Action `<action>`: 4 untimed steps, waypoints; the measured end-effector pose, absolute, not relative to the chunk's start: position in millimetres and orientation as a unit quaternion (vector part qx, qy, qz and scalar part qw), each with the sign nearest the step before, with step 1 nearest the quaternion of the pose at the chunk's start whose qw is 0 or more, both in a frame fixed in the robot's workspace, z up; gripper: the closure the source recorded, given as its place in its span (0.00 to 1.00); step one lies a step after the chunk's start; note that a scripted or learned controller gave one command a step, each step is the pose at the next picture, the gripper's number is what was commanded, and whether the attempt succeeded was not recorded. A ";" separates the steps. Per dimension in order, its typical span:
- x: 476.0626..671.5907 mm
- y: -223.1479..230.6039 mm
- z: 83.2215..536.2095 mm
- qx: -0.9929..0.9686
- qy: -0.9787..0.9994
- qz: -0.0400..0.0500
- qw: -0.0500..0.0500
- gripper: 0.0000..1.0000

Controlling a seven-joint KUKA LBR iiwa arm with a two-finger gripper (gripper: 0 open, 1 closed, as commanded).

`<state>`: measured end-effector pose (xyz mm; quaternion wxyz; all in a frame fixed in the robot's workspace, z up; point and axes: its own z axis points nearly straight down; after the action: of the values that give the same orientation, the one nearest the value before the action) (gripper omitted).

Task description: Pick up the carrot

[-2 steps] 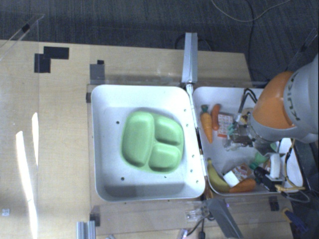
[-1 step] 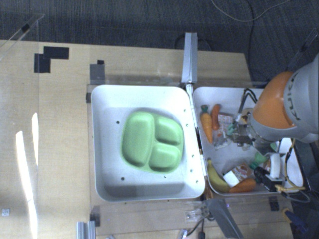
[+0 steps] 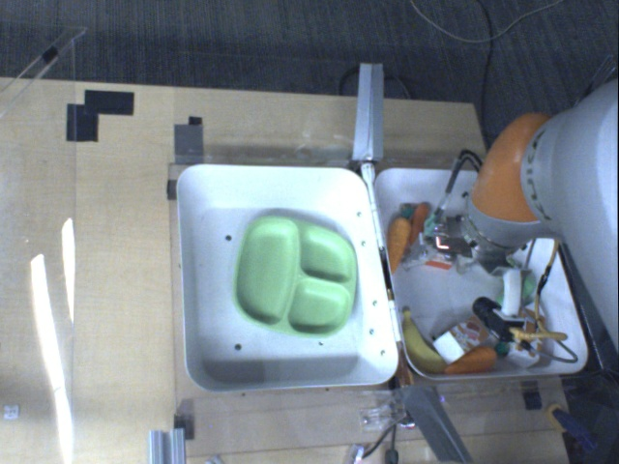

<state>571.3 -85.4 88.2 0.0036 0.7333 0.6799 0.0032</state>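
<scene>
**Carrot pick at risk: crowded corner, gripper state unconfirmed**

From where I stand, the arm [image 3: 571, 162] reaches in over the right bin [image 3: 455, 317], its orange band above the wrist sitting over the bin's upper half. The gripper [image 3: 440, 243] hangs low near the bin's upper left corner. Whether it is apart or together I cannot tell; the wrist body and cabling mask the tips.

The carrot [image 3: 397, 243] lies against the left wall of the right bin, lengthwise along the wall, just beside the gripper. A second orange piece [image 3: 419, 218] with a green top rests touching or nearly touching it, nearer the corner. I cannot say whether anything is between the gripper's tips.

Risks noted:

- The bin wall leaves little room on the carrot's far side; a descent there could strike the rim or push the carrot flat against the wall.
- The neighbouring orange piece may be taken instead, or both nudged together.
- A tapered, smooth carrot is likely to slip out of a grip placed near its thin end.
- The banana [image 3: 419, 341] and another orange item [image 3: 471, 361] at the bin's near edge lie well apart and pose little interference.

The green tray [image 3: 295, 274] in the left bin [image 3: 208, 288] is not involved.
</scene>
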 end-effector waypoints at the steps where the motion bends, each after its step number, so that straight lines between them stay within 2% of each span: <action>1: 588.8 -84.8 89.0 0.615 0.788 0.002 0.006 0.00; 2: 651.1 -93.9 87.6 0.544 0.839 0.002 0.005 0.00; 3: 653.1 -91.5 98.6 0.541 0.841 0.003 0.006 1.00; 4: 584.0 -3.6 185.0 0.590 0.808 0.002 0.002 1.00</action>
<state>584.0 -3.6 185.0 0.0017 0.5896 0.8077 0.0016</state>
